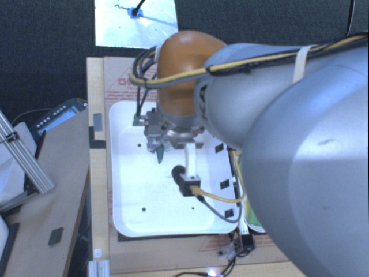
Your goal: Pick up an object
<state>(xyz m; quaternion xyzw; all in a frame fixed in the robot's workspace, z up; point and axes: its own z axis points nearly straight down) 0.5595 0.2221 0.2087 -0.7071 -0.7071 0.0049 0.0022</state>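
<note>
Here, a grey KUKA arm [288, 131] is seen reaching in from the right, w/ its orange band [183, 68] hung over the left white bin [130, 212]. The gripper [164, 149] is held low over the bin's upper middle; a greenish fingertip [159, 153] is pointed down toward the floor, just above or touching it — which, cannot be told. Whether the claw is wide, narrow or closed on anything cannot be told; the wrist blocks it. No object to be picked can be made out in the bare part of the bin. A black connector [185, 183] w/ a yellow cable [222, 199] is hung beneath the wrist. The 2nd bin is mostly covered by the arm; a green-edged item [251, 221] is glimpsed at its near edge.
</note>
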